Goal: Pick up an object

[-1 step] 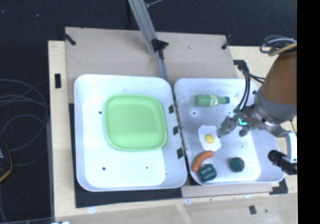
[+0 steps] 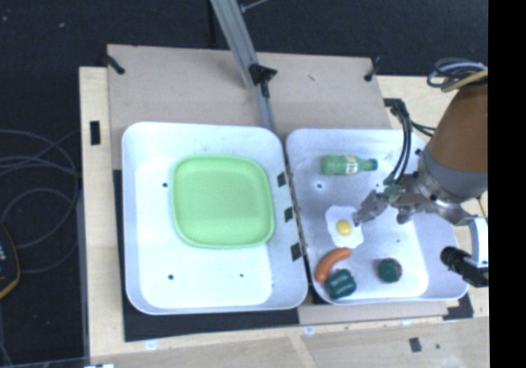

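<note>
Gripper above the fried egg, right bin

Gripper: mine, dark metal, reaching in from the right and slanting down toward the left. Its tip hangs just beside the upper right edge of the fried egg. Whether it touches the egg I cannot tell. Whether the fingers are apart or together I cannot tell either; they show as one dark grey shape. Nothing is visibly between them.

Wrist and arm: grey collar below a broad orange band, bulky and rounded, leaning over the right rim of the right bin. Black cables loop from the wrist up toward the bench's back edge.

Fried egg: flat toy, white with a round yellow yolk, near the bin's middle.

Sausage: orange-red, curved, smooth, just below the egg.

Green block: dark green, squarish, touching or nearly touching the sausage's lower end, at the bin's front wall.

Dark green round piece: small, with a reddish spot, right of the block, apart from it.

Green bottle: lying on its side near the back of the bin, pale label, well apart from my gripper.

Left bin: shallow, white, rounded corners, holding a light green square plate with soft corners, lying flat.
</note>
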`<state>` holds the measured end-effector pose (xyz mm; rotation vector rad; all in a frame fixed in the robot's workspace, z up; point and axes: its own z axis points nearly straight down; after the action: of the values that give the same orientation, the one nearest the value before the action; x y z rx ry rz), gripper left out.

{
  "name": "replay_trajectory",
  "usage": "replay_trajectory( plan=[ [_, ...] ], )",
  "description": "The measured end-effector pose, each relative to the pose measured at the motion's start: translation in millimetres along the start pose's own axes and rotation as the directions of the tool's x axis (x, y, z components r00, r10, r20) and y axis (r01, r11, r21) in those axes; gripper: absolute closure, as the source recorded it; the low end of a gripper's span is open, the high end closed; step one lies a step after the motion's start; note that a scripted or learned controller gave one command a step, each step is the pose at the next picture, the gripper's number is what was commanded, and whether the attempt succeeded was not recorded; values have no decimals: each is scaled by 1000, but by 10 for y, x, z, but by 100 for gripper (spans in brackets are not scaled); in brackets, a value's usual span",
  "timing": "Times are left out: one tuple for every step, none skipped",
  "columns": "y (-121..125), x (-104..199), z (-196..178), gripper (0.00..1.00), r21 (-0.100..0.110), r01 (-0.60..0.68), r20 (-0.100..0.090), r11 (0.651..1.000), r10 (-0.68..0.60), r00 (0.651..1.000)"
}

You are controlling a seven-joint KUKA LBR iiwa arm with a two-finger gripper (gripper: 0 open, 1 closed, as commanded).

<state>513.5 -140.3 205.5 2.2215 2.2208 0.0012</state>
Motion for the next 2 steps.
replay_trajectory(
  plan=[
    [-62,3,613,0,6,-1,0,1000,1,1000],
    [-66,-3,1062,0,2,0,1,1000,0,1000]
  ],
)
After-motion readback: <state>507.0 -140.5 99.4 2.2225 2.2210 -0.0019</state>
